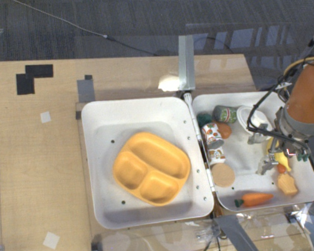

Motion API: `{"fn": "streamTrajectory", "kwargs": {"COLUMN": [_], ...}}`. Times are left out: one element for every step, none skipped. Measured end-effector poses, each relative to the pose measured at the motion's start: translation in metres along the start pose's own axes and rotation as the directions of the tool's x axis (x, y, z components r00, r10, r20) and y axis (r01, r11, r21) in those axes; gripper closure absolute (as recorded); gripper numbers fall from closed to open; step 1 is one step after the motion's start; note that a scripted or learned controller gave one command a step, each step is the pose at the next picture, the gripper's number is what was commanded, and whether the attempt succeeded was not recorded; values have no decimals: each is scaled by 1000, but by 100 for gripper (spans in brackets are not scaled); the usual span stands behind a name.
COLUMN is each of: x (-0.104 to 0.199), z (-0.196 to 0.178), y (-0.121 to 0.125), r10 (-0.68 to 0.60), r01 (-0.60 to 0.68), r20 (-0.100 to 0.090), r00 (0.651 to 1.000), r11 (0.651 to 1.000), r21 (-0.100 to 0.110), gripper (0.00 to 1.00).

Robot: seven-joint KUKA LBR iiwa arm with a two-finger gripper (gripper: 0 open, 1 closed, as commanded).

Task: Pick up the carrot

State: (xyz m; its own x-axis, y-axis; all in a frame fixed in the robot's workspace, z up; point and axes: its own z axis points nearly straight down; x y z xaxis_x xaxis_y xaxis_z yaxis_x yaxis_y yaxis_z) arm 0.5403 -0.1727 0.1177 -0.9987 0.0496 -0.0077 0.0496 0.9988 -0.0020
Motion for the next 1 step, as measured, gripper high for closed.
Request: {"fn": "streamTrajectory", "kwargs": {"x": [52], "z": [10], "y": [-3], "r10": [-172], "r01": [172], "r20": [-1], "r00": [985], "r11": [985], "r21": [-2], "gripper": [0]}}
